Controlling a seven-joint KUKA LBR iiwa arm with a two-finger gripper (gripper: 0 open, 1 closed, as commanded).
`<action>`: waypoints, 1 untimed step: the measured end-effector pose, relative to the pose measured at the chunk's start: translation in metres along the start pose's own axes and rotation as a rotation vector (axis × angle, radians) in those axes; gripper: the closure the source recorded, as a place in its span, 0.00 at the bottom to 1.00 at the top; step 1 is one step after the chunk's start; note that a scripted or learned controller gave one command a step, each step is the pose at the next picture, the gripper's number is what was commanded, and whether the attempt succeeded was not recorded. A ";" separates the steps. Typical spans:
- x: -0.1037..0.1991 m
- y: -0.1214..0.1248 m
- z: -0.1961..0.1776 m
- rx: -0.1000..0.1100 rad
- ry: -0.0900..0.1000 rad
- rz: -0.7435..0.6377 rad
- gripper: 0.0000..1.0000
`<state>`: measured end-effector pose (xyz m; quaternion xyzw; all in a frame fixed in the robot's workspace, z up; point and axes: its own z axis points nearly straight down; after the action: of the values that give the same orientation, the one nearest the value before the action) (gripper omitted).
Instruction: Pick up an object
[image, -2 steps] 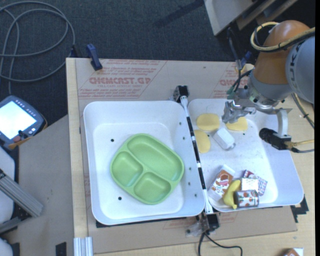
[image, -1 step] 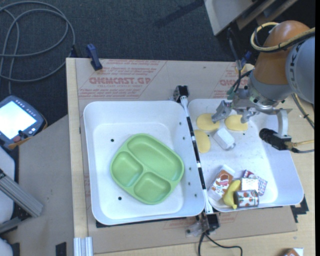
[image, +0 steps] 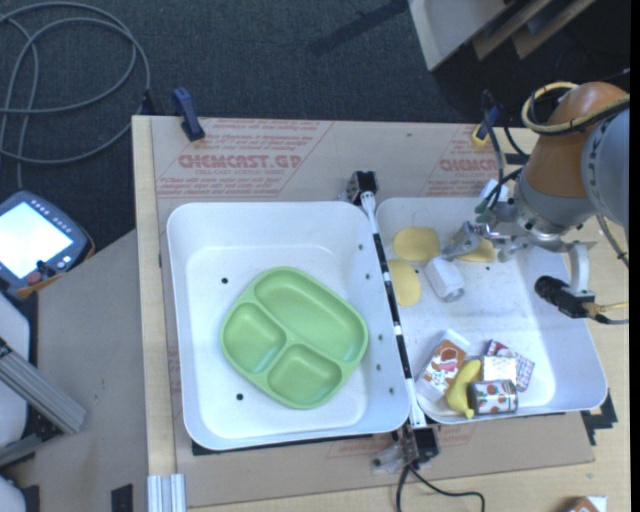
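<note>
While my gripper (image: 470, 243) hovers low in the right bin (image: 590, 372), finger state unclear, I see a grey cylinder (image: 445, 278) just below-left; yellow pieces (image: 415, 242) beside; a green tray (image: 293, 336) fills the left bin (image: 190, 300).

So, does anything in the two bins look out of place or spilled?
Nothing looks spilled or broken. The green tray lies askew in the left bin. In the right bin, the banana and small packages are heaped in the near corner.

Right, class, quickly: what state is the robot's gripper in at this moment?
Gripper: cannot be told; it sits low in the right bin beside the yellow pieces.
</note>
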<state>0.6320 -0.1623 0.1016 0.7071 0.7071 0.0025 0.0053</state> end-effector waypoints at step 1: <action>-0.029 0.035 0.017 0.008 0.002 -0.001 0.00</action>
<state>0.6669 -0.1913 0.0851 0.7069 0.7073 0.0003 0.0016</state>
